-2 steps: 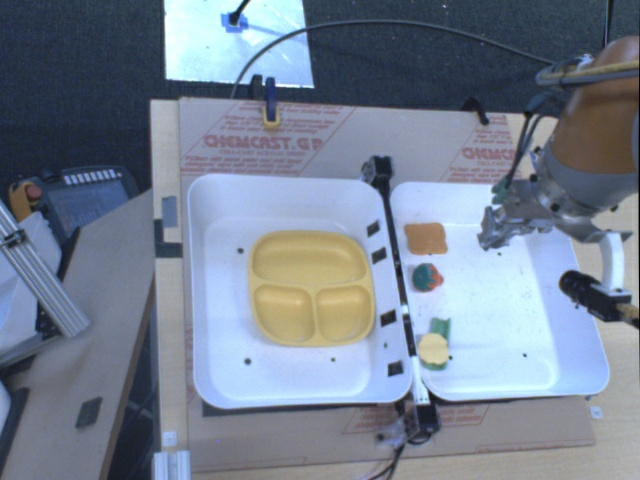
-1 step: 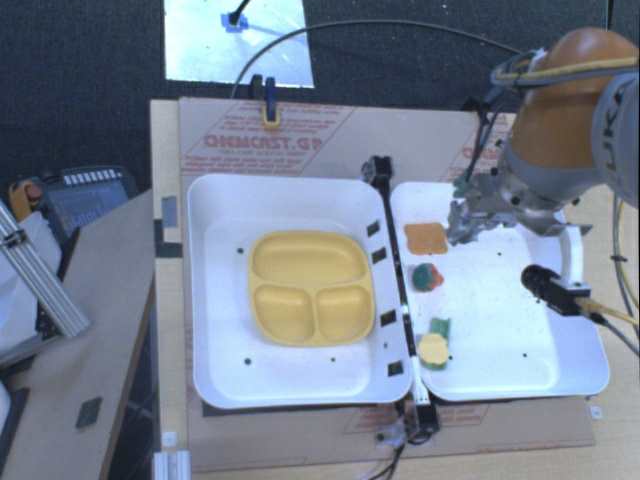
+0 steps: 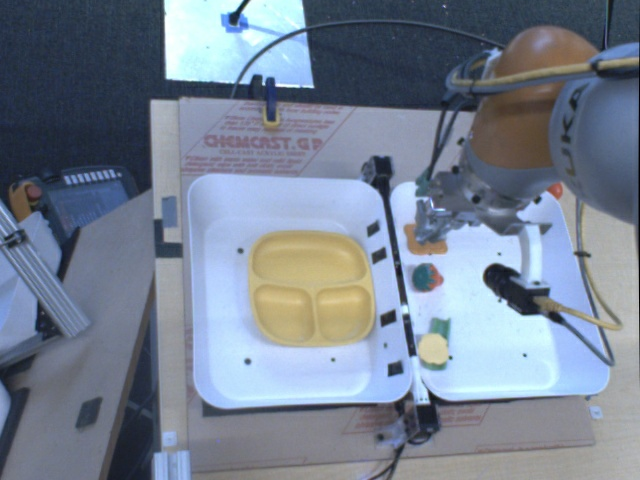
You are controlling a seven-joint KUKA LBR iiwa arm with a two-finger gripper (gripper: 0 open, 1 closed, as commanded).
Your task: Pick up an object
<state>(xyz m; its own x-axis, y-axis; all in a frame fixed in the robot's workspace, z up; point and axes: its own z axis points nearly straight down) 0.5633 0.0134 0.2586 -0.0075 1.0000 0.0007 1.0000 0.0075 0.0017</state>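
Observation:
My gripper (image 3: 429, 226) hangs low over the far left part of the right bin (image 3: 500, 368). Right beside it, partly covered by it, a flat orange piece (image 3: 411, 238) lies on the bin floor. A small red and green round toy (image 3: 428, 277) sits just in front of the gripper, apart from it. Nearer the front edge lies a yellow round piece with a green part (image 3: 434, 348).
The left bin (image 3: 215, 268) holds a yellow divided tray (image 3: 310, 288). A black-clipped divider (image 3: 392, 268) runs between the two bins. The grey arm with its orange band (image 3: 540, 88) reaches in over the right bin's far side.

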